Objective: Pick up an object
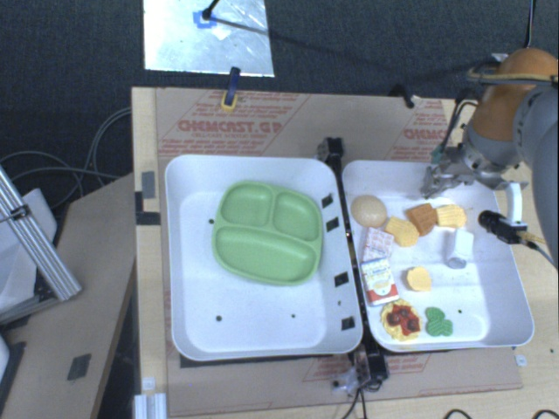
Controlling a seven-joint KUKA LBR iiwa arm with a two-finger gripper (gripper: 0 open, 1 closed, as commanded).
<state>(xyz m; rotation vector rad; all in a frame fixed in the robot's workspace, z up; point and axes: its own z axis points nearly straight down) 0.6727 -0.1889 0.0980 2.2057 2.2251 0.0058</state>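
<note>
The right bin holds several toy foods: a beige bun, a yellow crinkled piece, a brown toast piece, a yellow ridged piece, a white cup-like item, two small packets, a yellow wedge, a pizza slice and a green leafy piece. My gripper hangs over the bin's far right part, just above and behind the toast. Nothing shows between its fingers.
The left bin holds a green divided plate. Black clips line the divider between the bins. A shiny sheet lies beyond the bench.
</note>
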